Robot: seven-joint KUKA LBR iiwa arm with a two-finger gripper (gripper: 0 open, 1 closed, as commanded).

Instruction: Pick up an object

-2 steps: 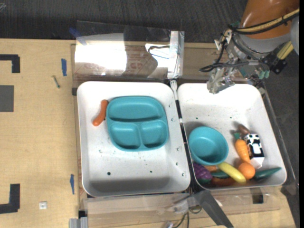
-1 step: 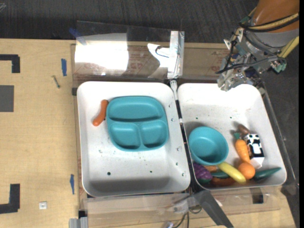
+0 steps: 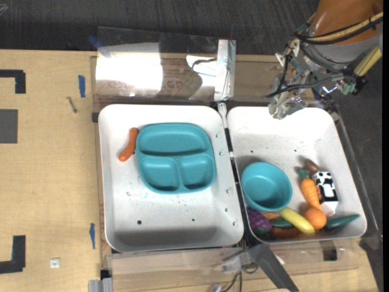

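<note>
A: Start at the near edge; what sits at the front of the right bin (image 3: 346, 140)?

B: A crowded pile; a purple grape bunch (image 3: 258, 221), a yellow banana (image 3: 298, 219), a small orange (image 3: 315, 217) and a dark green piece (image 3: 344, 220), all touching or overlapping against the front wall; I'd judge that a poor place to grasp, since the claw could pinch two things or jam on the rim.

A: And just behind the pile?

B: A carrot (image 3: 310, 191) lying beside a black-and-white toy (image 3: 326, 187), with the teal bowl (image 3: 266, 185) to their left; the bowl stands mostly free and its rim faces up, so one finger inside and one outside looks the cleanest bet.

A: The left bin (image 3: 109, 163)?

B: A teal divided plate (image 3: 176, 157) lies flat, hard to grip; the orange sausage (image 3: 128, 144) beside it lies apart on bare floor, an easy target but the longest reach.

A: The claw (image 3: 285, 105) itself?

B: Farthest back, at the rear rim of the right bin, under the orange arm (image 3: 346, 5); nothing hangs between its fingers, though I cannot tell whether they are spread or pressed together; it should come down straight and centred over the chosen thing.
</note>
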